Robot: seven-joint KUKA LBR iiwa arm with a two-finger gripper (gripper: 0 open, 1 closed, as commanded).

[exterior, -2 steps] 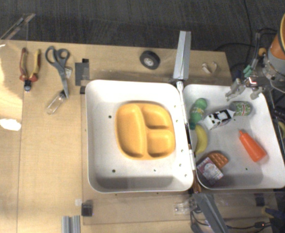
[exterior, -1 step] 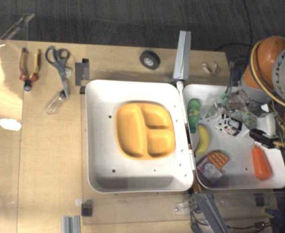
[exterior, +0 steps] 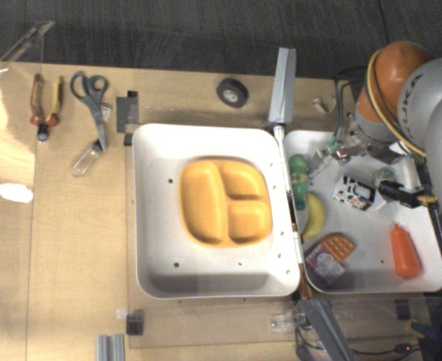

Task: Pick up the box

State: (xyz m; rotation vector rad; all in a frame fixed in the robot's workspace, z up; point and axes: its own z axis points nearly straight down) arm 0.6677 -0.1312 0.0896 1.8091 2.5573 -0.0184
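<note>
My arm (exterior: 431, 104) is a bulky, rounded grey casing with dark lettering on its side. Above the wrist I see a glossy orange band (exterior: 392, 70), and thin yellow and black cables (exterior: 379, 100) loop along its curved edge.

arm (exterior: 424, 89) | enters from right (orange band visible) | bent downward

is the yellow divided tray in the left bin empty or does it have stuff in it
Empty. The yellow divided tray sits in the left bin, and its three compartments show bare yellow plastic.
</note>
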